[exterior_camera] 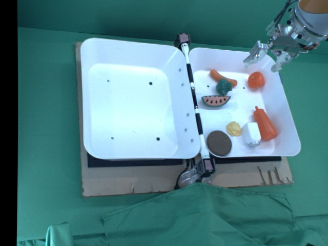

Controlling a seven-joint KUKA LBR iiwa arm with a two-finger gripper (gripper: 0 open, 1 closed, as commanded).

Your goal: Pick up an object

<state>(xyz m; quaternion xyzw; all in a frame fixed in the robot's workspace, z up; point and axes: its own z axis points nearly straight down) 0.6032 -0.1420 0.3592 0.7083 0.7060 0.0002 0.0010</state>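
My end effector [267,54] hangs above the far right corner of the right-hand shallow white plastic bin [290,129], its two metal fingers spread apart with nothing between them. Nearest to it lies a small round orange-red tomato-like toy [255,80], just below and a little left of my fingertips, apart from them. Further left in that bin, a slim orange carrot toy [222,77] touches a dark green broccoli-like toy [224,87], and a watermelon slice toy [215,101] sits just beneath them. Toward the near side are an orange squeeze bottle [265,124] lying beside a small white cylinder [251,134], a little yellow lump [233,128], and a flat dark brown round disc [219,143]. The left-hand shallow white plastic bin [97,55] adjoins it on the green-covered desk [46,111].
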